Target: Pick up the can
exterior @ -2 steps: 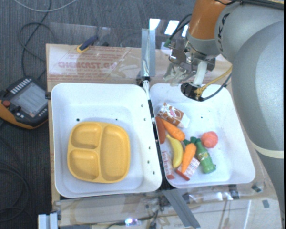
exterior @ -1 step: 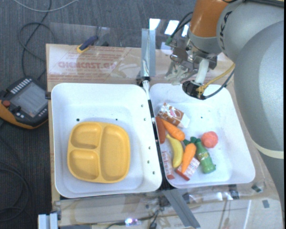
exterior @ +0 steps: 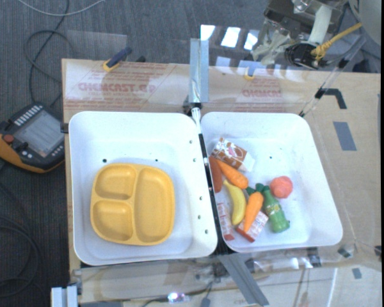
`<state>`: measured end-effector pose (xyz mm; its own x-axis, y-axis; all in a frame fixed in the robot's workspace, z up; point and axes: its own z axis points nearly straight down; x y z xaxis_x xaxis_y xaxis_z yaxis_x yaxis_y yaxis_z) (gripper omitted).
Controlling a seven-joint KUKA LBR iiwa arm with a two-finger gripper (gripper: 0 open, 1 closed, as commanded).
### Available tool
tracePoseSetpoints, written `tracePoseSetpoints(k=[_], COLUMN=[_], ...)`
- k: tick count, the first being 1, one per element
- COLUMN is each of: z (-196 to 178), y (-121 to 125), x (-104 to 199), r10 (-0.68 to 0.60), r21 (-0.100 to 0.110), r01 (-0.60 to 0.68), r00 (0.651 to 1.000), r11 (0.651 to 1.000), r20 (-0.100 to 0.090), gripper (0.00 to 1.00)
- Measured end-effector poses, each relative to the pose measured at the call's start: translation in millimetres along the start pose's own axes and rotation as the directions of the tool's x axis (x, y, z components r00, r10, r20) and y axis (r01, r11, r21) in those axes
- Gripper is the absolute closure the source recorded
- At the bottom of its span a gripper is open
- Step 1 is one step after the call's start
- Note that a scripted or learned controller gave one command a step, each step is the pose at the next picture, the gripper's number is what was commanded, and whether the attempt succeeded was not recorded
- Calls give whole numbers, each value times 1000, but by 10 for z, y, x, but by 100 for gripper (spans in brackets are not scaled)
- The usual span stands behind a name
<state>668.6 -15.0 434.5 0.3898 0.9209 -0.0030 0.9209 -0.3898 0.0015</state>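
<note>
Currently:
gripper [exterior: 275, 40]: parked beyond right bin [exterior: 307, 171]; finger state cannot be told
can [exterior: 231, 153]: lies toward the camera from it, near bin divider, tilted

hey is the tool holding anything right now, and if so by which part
Nothing is held. The tool hangs above the bench behind the right bin, well away from the toy food there; whether it is open or shut can't be told.

I see my arm's grey metal wrist assembly [exterior: 301, 5] with dark brackets, a white cylindrical section, and a yellow cable [exterior: 336, 37] looping off; finer detail looks blurred.
</note>
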Motion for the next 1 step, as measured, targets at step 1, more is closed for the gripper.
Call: tracePoseSetpoints(k=[1], z=[115], y=[-133], x=[-155], r10=[67], r21=[4], r01=[-67], r00=[998], r11=[998], r20=[0], gripper=[100])
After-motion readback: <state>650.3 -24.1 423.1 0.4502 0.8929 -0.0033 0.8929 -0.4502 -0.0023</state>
